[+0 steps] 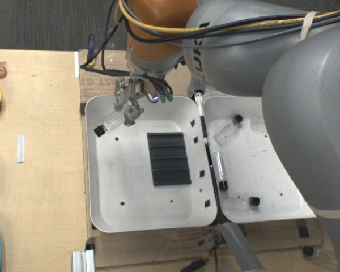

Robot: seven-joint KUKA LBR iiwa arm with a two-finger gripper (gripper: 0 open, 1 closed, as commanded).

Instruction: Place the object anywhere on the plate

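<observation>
A black ribbed plate (169,158) lies flat in the middle of the left bin (102,208). My gripper (130,107) hangs over that bin's far left corner, up and to the left of the plate. A clear tube with a black cap (106,123) lies slanted toward the bin's left wall. Its uncapped end reaches right up to the gripper's tip, and whether it is gripped cannot be told. The arm's orange band and grey body cover the top and right of the view.
The right bin (272,208) holds three more clear tubes with black caps: one at the far left (229,127), one along the shared wall (220,171), one near the front (251,200). A wooden bench top (39,123) with small items lies left of the bins.
</observation>
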